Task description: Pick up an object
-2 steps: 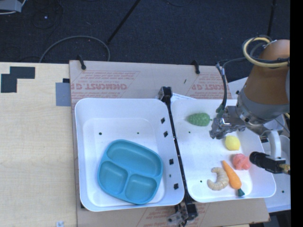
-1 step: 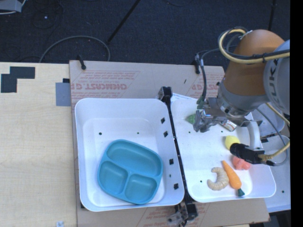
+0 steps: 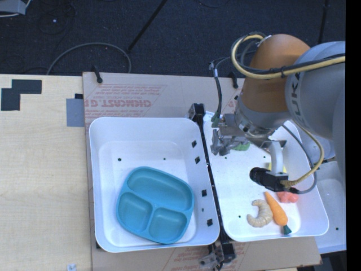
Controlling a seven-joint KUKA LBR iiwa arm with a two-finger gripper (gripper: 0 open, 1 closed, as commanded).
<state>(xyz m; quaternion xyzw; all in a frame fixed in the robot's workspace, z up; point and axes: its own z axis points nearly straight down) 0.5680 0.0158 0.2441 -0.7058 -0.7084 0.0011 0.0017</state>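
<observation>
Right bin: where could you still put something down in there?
In the right bin, bare floor lies left of centre, between the dividing wall and the pale curved toy. The lower right is crowded: carrot, pink piece. The hand hangs over the upper left.

An orange carrot [image 3: 276, 208] lies beside a pale croissant [image 3: 260, 214].

Grey KUKA arm [image 3: 316, 89] with orange band [image 3: 273, 75]

Yellow and black cables [image 3: 251, 58] loop over the orange dome; a dark metal gripper [image 3: 225, 143] ends it.
</observation>
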